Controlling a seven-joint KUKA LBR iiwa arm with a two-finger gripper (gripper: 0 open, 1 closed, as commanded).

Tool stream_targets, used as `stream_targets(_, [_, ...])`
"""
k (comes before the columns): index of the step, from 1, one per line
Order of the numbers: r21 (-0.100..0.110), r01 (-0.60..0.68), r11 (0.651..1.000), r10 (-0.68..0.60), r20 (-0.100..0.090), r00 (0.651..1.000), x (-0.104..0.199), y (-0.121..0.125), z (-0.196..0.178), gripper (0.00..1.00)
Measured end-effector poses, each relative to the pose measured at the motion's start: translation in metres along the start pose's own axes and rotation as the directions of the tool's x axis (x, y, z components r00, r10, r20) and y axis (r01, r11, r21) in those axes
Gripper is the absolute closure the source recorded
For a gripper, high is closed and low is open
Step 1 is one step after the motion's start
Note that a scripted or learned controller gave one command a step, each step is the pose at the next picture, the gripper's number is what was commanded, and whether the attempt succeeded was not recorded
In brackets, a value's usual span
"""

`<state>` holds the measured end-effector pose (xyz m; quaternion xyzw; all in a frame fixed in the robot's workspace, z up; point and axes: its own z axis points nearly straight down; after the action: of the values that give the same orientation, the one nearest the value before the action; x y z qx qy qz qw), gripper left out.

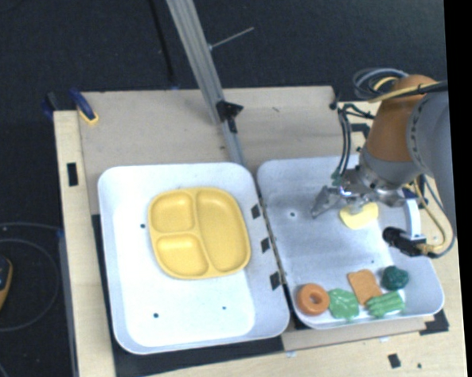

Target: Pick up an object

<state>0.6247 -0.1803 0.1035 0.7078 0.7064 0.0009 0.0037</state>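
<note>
Along the near edge of the right bin [300, 189] lie an orange ring [312, 298], a light green lump [343, 304], an orange block [363, 284], a green piece [385, 302] and a dark green lump [395, 277], crowded together (awkward to single out). Further back a pale yellow piece [359, 215] lies alone, likely the target. The gripper [340, 197] hangs just over it; I cannot tell how its claw stands. To the left, a yellow divided plate [199, 231] sits in the other bin [128, 310].

Right bin [303, 243]: you've got open floor at center and 9 o'clock. Toys crowd the 5–6 o'clock rim: orange ring [312, 298], green pieces [343, 304], tan block [363, 284]. Left bin [132, 309]: yellow tray [199, 231] takes the middle; room along 6 o'clock.
</note>
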Motion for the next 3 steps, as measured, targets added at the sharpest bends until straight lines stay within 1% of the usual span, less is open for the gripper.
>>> stream_targets(1, [-0.005, -0.001, 1.000, 0.001, 0.002, 1.000, -0.001, 0.001, -0.012, 1.00])
stream_targets(2, [0.000, 0.002, 1.000, -0.002, -0.001, 1.000, -0.012, -0.001, -0.064, 1.00])
stream_targets(3, [-0.001, 0.005, 1.000, -0.005, -0.002, 1.000, -0.005, -0.003, -0.115, 1.00])
